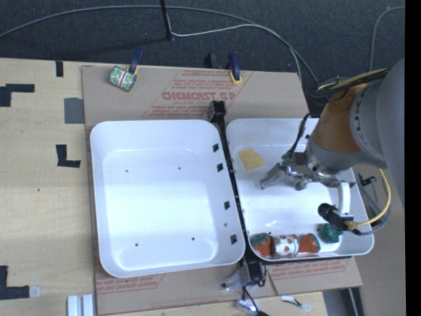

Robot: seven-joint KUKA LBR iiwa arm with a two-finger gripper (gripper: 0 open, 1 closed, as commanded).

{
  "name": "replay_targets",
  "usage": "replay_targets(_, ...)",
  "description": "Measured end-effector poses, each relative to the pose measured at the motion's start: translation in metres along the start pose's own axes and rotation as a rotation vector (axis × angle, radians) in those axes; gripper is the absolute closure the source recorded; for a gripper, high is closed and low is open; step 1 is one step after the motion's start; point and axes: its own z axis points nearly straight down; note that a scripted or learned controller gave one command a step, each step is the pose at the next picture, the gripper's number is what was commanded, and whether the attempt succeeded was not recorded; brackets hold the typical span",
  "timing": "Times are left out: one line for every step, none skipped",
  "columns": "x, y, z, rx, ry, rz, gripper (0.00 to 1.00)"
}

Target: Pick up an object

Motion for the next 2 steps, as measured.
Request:
replay_targets(0.0007, 0.0002, 0.0001, 0.000, 0.000, -0.001, 0.00)
replay_targets(0.0007, 0.0002, 0.0001, 0.000, 0.000, -0.001, 0.00)
